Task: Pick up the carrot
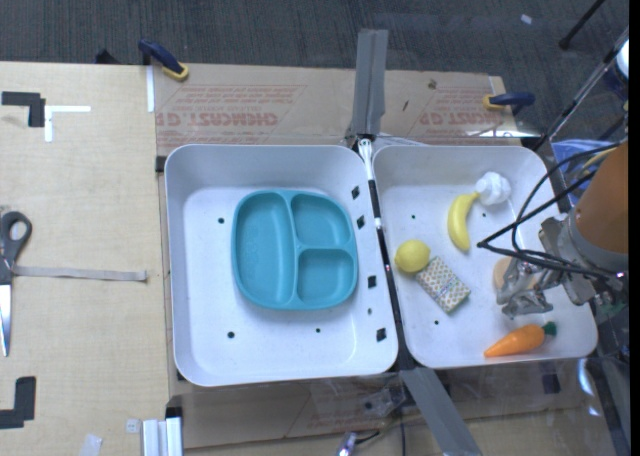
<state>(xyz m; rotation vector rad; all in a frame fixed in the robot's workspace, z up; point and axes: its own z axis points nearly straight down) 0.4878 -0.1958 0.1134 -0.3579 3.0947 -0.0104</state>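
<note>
The robot arm's broad orange band (612, 206) shows as a rounded, glossy shape above a grey metal wrist section (580, 256). Thin black cables (528, 212) run in loose straight lines across it toward the tool end. The silver-grey two-finger metal gripper (522, 294) looks angular and mechanical, with small bracket-like parts.

1. We see the grey KUKA arm with its orange band (607, 206) reaching in from the right edge of the camera view.
2. Black cables run slantwise across its wrist.
3. The metal two-finger gripper (520, 296) hangs below the wrist, pointing down and leftward.
4. We cannot tell how its jaws stand.
</note>
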